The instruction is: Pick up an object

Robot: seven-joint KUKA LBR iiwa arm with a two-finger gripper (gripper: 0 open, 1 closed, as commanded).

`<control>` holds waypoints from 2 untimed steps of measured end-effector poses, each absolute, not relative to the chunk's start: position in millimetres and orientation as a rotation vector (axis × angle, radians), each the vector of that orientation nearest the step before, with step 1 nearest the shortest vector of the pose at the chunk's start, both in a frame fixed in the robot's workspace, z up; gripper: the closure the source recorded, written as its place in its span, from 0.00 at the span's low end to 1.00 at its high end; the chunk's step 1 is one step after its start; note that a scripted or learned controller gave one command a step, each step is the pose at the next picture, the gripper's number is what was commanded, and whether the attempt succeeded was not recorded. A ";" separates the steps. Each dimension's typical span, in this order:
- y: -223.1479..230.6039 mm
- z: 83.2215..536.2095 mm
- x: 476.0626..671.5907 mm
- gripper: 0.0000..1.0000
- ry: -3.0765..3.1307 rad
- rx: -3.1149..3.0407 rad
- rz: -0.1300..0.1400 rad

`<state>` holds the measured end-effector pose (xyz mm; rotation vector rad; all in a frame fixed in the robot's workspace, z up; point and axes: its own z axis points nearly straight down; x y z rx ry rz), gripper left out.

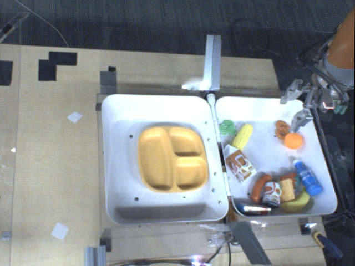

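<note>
Nothing is lifted yet, as far as this view shows. Two shallow white bins sit side by side: the left bin (111, 165) carries a yellow three-compartment plastic tray (171, 158), and the right bin (327, 165) holds all the loose items. Along its near edge lie a blue plastic bottle (307, 178), a yellow banana (295, 202), a reddish-brown sausage (259, 187) and a small red-and-white can (270, 193), packed close together. Mid-bin: a yellow corn cob (242, 136) just beside a green round toy (226, 128), and a red-and-white printed carton (239, 165). Toward the far right corner: an orange ball (293, 141) touching a small brown-orange object (282, 128), too blurred to identify. Grey two-finger gripper (302, 103) hovers over that far right corner, fingers spread apart, nothing between them; one fingertip (299, 118) hangs just beside the ball. Judgement: approach stage only; the descent, closing and lift all remain, with the orange ball the likeliest target.
</note>
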<state>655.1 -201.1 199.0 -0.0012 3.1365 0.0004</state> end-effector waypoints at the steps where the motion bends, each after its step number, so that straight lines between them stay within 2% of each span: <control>1: -176.3 104.6 667.7 0.00 3.110 0.500 0.002; 2: -115.4 87.3 637.1 0.00 3.005 0.880 0.004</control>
